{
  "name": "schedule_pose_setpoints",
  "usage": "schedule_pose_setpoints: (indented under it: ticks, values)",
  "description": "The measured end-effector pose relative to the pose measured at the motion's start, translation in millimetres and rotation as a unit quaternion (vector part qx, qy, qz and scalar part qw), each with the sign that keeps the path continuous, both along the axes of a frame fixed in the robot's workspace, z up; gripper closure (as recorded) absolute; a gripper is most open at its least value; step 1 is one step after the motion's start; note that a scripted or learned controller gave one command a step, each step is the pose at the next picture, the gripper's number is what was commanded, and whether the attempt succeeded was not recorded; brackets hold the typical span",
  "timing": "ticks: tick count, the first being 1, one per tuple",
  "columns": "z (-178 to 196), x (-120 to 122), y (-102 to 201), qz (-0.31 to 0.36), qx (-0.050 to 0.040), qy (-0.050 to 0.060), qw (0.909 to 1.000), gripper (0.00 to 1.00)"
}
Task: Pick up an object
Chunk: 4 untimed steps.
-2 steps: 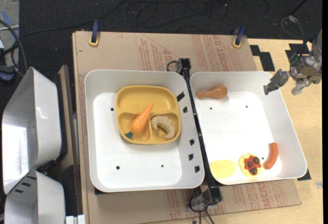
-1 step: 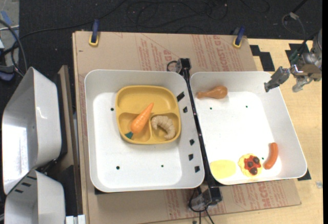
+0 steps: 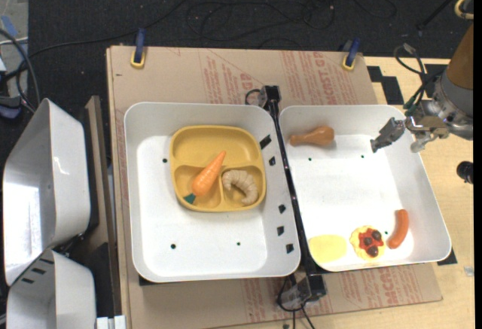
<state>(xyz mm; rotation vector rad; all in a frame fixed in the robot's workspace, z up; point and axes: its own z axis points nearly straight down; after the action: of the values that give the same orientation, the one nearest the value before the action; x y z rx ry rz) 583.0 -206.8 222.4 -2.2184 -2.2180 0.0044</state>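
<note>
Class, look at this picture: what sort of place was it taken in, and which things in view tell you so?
Probably a robotics lab test bench: two white bins on clamped board, toy food such as a carrot, loose cables on the floor, a robot hand.

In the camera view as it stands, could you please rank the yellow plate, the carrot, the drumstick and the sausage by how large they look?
1. yellow plate, by far the largest
2. carrot
3. drumstick, close to the carrot, so that order is unsure
4. sausage, the smallest, though slender and only slightly shorter
</note>
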Motion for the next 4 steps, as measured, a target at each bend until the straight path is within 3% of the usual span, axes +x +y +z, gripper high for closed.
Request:
schedule_pose_setpoints:
  ticks: [2,3,4]
  values:
    - [-107,-4,-4,-0.001,-0.0001,0.000,1.0000,0.00]
    - [-92,-2,-4,0.000,-0.0011,-0.004,1.0000,1.00]
    - [-46,-6,1,0.001,-0.0014,-0.005,1.0000,1.00]
